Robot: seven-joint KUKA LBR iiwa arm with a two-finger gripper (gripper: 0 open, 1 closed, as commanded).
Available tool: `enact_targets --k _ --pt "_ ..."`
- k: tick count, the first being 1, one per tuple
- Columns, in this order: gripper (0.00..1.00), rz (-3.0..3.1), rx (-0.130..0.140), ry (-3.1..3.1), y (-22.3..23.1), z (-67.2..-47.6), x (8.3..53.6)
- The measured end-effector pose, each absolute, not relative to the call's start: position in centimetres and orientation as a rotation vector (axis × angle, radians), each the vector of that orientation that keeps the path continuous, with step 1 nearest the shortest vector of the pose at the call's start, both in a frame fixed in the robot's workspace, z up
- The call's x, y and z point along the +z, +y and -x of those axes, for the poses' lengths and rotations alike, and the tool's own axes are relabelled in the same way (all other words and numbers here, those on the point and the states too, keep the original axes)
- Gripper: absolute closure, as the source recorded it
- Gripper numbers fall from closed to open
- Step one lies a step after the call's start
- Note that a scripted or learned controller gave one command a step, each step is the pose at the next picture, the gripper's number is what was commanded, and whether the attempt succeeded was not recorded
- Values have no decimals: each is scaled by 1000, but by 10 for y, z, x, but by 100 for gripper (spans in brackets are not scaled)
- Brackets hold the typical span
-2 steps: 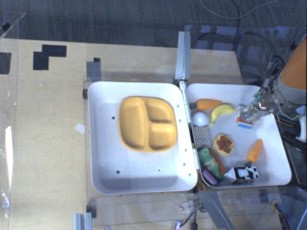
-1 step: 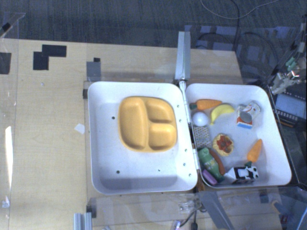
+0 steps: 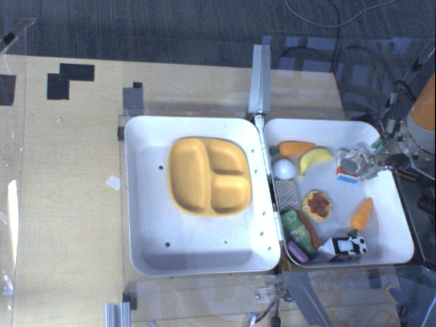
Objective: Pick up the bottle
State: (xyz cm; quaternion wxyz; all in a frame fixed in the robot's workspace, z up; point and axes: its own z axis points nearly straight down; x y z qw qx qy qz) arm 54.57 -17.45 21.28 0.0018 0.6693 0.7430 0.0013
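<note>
Gripper (image 3: 360, 163): seen over the right bin's (image 3: 402, 244) upper right; finger state cannot be told.
Bottle (image 3: 296, 225): green, laid at the bin's lower left, well apart from the gripper.

- One camera hangs fixed above the pale wooden bench (image 3: 68, 182), looking down at a slant.
- It stands far enough back to take in both shallow white plastic bins: the left bin (image 3: 146, 203) and the right bin (image 3: 395, 216).
- Dark grey carpeted floor (image 3: 170, 12) runs beyond the bench's far edge.
- The grey arm with an orange band (image 3: 422, 114) enters at the right edge.
</note>
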Motion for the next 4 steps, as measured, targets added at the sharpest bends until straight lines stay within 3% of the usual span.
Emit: enact_targets --k 1,2,3,4 --pt "100 -2023 7 2393 -142 -646 318" --pt "100 -2006 5 2408 -175 -641 344" --pt "100 -2153 4 2283 -146 -606 243" --pt "100 -1928 7 2469 -134 -662 382"
